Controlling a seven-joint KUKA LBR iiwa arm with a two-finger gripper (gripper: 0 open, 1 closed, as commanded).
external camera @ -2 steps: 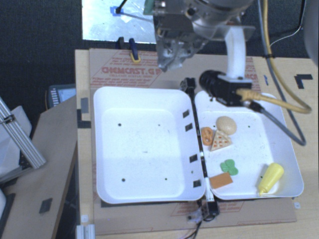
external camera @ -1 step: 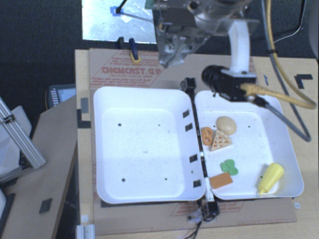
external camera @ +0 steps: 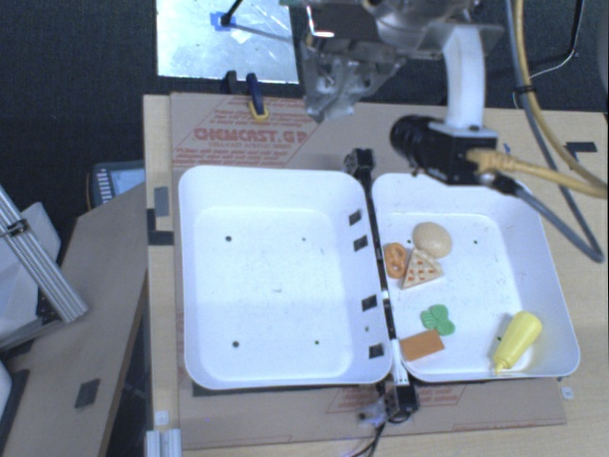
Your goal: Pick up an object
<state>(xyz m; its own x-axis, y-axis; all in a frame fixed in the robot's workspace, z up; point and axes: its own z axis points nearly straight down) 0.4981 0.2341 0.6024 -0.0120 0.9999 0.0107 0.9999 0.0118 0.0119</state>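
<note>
Near the right bin's front corner, yellow bottle [external camera: 517, 339] lies diagonally.

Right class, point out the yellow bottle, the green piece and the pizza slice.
yellow bottle [external camera: 517, 339], camera view, middle of its body.
green piece [external camera: 438, 319], camera view, its centre.
pizza slice [external camera: 421, 270], camera view, middle of its topping face.
</note>
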